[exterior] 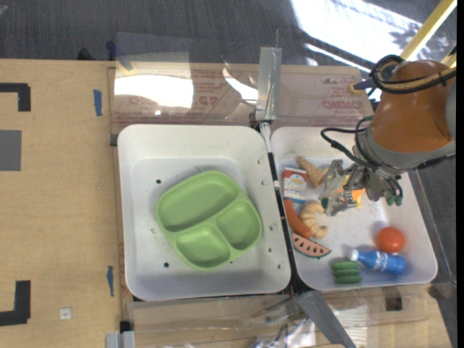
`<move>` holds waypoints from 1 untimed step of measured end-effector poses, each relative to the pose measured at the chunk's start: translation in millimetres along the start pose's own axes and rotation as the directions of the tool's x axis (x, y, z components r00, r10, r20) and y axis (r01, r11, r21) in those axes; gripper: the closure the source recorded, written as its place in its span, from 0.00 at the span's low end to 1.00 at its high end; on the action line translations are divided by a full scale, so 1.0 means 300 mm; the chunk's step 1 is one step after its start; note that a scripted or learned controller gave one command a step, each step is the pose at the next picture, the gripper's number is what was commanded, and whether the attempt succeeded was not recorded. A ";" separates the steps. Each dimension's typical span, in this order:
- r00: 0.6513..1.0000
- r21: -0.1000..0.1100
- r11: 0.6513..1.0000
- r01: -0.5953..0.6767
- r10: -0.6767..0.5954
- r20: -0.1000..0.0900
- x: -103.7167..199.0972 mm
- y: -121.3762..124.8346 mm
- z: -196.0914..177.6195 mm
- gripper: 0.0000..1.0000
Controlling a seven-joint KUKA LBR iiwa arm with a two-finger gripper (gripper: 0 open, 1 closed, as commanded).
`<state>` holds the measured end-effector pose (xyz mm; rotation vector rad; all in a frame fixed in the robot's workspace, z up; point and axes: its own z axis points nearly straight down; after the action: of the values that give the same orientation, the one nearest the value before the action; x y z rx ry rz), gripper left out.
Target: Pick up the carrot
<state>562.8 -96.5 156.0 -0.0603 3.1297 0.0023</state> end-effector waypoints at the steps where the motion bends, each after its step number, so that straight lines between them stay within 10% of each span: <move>1: 1.000 -0.003 1.000 0.012 -0.012 -0.005 0.118 0.308 -0.104 1.00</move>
<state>523.6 -5.7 186.9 -0.0794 3.1348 0.0062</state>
